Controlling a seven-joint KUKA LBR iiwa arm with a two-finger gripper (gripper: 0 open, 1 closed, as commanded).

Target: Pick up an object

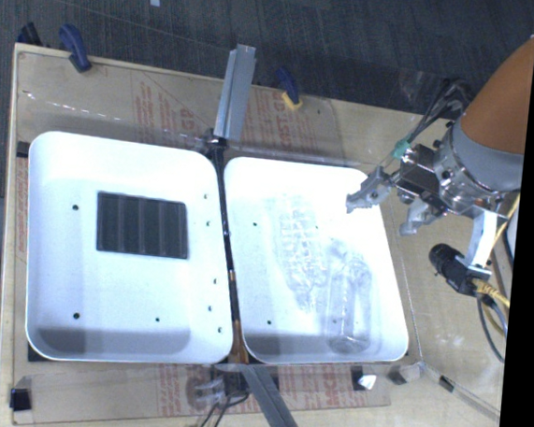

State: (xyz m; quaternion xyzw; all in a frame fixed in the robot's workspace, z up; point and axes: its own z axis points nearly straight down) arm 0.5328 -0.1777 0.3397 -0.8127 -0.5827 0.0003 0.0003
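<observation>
Your gripper hangs over the far right corner of the right bin, fingers apart and gripping nothing, likely staged for a descent. The clear plastic items, hard to make out, lie mid-bin, near and left of it. The left bin holds a dark slatted panel. Both bins sit on a pale counter, clamped at its far edge

You will find almost nothing legible here. The clear sheet under the bins carries faint reddish printing along its far strip and again along the near edge, but the letters are too small and blurred for you to read. The left bin, the dark ribbed block in it and the right bin carry no readable marks.
</observation>
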